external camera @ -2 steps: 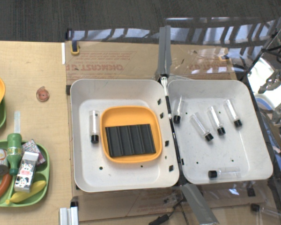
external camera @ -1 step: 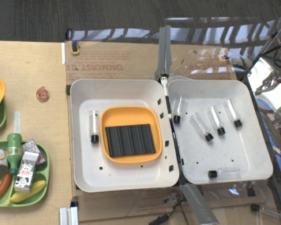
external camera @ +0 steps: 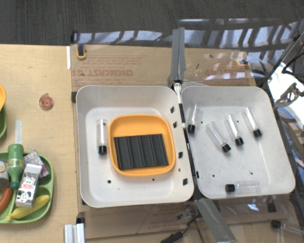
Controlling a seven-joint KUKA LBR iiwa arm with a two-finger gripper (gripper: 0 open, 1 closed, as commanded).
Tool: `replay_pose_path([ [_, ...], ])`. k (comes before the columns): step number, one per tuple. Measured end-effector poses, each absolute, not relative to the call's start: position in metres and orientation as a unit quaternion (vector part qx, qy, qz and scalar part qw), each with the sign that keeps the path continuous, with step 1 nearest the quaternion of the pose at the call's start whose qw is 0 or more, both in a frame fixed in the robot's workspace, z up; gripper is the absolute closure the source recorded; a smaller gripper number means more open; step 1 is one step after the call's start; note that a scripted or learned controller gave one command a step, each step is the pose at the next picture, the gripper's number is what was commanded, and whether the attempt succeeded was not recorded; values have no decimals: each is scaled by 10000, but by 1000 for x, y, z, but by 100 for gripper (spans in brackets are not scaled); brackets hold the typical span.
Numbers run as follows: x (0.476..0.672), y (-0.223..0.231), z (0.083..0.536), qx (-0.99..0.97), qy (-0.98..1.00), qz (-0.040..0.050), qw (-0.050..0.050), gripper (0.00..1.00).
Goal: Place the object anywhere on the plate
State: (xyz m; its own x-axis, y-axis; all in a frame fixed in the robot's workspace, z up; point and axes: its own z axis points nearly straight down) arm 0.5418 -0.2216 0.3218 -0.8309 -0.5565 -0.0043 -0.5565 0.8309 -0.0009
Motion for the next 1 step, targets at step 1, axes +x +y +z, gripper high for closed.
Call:
replay_pose_path([
  [1,525,-222,335,-4020,9156,-1,24,0],
])
